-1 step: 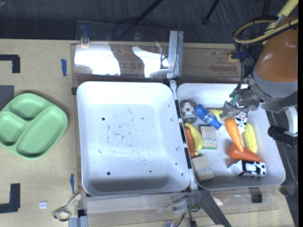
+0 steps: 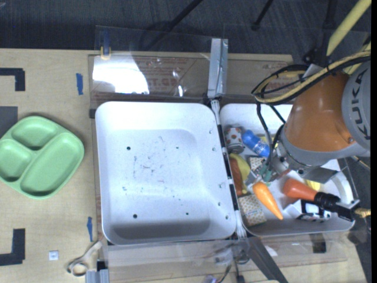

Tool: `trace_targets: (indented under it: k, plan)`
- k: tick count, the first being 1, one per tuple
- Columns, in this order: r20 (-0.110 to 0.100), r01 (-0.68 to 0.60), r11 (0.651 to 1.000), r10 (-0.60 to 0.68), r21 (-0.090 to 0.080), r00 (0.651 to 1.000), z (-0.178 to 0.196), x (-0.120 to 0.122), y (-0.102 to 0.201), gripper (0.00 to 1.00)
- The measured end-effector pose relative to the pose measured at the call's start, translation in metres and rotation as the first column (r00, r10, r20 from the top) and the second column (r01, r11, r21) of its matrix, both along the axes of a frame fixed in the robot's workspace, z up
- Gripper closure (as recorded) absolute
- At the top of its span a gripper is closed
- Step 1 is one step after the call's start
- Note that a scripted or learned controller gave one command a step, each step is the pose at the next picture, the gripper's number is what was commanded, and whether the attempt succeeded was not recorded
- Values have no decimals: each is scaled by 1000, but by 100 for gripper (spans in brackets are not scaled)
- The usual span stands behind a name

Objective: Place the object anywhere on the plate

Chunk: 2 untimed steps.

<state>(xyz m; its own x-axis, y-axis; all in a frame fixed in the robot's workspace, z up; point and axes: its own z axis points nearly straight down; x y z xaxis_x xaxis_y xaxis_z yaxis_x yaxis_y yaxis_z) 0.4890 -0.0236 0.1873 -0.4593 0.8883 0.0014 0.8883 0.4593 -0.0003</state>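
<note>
While the arm is hung over the right bin, the green plate is seen far left, beyond the left bin; finger state cannot be told.

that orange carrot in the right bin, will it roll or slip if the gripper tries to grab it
The carrot looks like smooth, rigid plastic, so it is probably stiff, light and a bit slippery. Its taper means fingers closing near the tip could squeeze it out. It lies on its side among other items in the right bin, so a push would likely roll it.
</note>
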Motion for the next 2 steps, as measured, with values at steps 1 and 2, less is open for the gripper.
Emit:
trace_targets:
  k: [1,2]
  plan:
    - [5,-209,978,209,-2,978,-3,48,23,100]
    - [5,-91,996,91,-1,996,-2,105,78,100]
